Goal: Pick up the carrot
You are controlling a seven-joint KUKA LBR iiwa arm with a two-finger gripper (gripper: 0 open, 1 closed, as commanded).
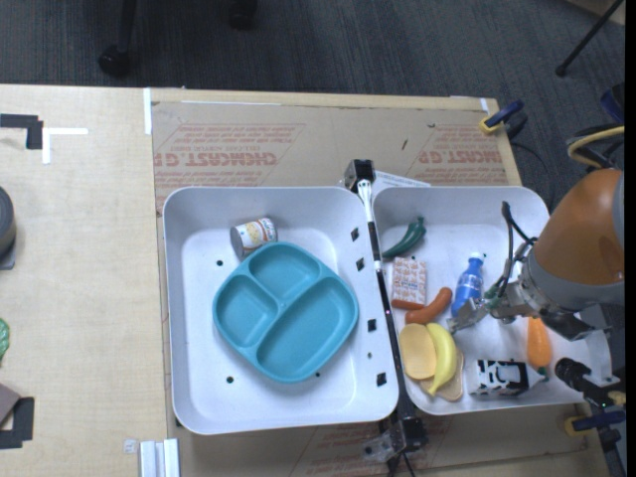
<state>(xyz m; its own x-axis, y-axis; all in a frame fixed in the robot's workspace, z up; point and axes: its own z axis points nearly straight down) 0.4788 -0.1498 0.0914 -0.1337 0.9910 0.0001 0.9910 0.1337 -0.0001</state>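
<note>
The carrot (538, 344) lies in the right bin (449, 205), near its right wall, just beside the arm's wrist. The gripper (477, 309) sits left of it, by the blue bottle (469, 284); we cannot judge whether it is spread or clenched. We think it could grab the bottle or the similar orange sausage (427, 306) instead. We count one carrot, one sausage, one bottle, one banana (444, 358), two bins.

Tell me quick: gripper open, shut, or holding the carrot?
Gripper: cannot be told from this view; nothing seen between it. Carrot lies in the right bin.
</note>
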